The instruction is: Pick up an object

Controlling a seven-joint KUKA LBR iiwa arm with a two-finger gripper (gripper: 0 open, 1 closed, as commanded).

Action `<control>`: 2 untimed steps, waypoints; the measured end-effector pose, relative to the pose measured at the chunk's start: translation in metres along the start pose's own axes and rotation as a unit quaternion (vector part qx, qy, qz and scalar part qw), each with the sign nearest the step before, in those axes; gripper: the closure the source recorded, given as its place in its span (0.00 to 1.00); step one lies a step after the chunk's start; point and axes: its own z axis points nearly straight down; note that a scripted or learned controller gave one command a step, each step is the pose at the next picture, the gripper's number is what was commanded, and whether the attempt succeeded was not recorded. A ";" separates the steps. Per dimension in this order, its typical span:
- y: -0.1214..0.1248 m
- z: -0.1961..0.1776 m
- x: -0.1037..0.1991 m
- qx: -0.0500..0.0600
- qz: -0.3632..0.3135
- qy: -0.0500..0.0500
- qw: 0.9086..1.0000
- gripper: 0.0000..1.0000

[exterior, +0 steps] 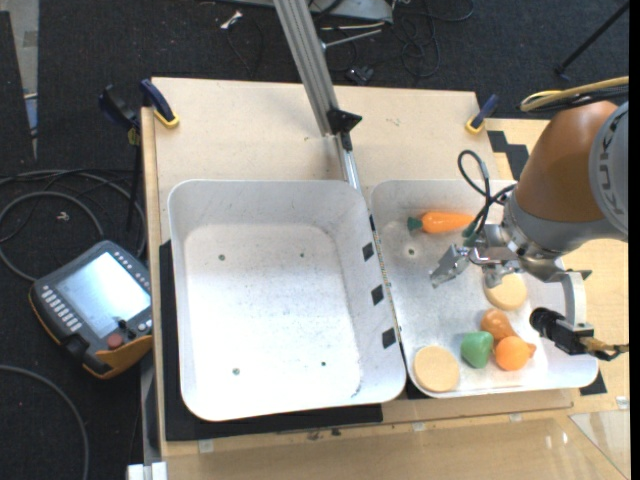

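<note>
The end effector (447,265) is seen low over the right bin (395,198), its metal fingers pointing toward the bin's middle; whether they are spread or pressed together cannot be told at this size, and nothing is seen between them. Bare floor lies beneath the tips, so a closure here would probably catch nothing.

The nearest candidates are a pale round piece (506,292), partly covered by the wrist, and a toy carrot (446,222) lying flat near the bin's far wall, orange with a green stub end. The carrot is tapered and looks smooth, so it could be squeezed out sideways if gripped off-centre. Near the front wall a tan flat disc (437,368), perhaps a biscuit, lies low against the floor; little edge is offered to the fingers, and it might simply be pushed along. Just beside it a green pepper-like toy (477,349) touches two orange rounded pieces (506,340), so a descent there risks knocking neighbours or pinching two at once. All appear to be glossy moulded plastic.

A dark cable (475,178) loops above the wrist and could snag during a sweep.

The left bin (262,298) is white, shallow and speckled, and both bins rest on a pale wooden worktop (250,128).
</note>
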 end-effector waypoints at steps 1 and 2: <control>0.005 0.045 0.002 0.000 0.000 0.000 1.000 0.00; 0.006 0.032 0.002 -0.003 0.000 0.000 1.000 1.00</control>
